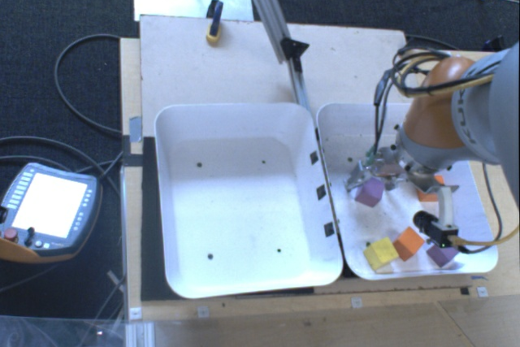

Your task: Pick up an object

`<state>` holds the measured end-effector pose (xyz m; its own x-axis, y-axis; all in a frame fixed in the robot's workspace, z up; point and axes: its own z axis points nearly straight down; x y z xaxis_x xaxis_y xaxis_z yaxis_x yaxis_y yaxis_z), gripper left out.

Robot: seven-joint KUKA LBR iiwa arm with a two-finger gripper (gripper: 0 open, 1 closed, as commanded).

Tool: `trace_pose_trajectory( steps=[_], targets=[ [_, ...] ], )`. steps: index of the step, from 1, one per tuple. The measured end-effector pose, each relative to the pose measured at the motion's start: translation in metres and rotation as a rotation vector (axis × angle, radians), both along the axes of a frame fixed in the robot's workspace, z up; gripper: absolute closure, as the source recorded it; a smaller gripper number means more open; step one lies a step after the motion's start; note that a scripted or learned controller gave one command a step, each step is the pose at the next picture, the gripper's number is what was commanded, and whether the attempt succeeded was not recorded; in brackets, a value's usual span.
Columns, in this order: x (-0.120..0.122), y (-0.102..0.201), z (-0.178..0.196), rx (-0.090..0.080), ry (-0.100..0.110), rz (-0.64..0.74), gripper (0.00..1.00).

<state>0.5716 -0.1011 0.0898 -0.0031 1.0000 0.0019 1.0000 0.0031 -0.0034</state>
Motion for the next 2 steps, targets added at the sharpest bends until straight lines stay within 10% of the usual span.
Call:
trace_pose_trajectory(
  steps=[1,2],
  targets=[
    [-0.023,0.022,0.0,-0.001,-0.002,0.001,0.0],
    [-0.021,0.02,0.011,-0.001,-0.007,0.001,1.0]
  ],
)
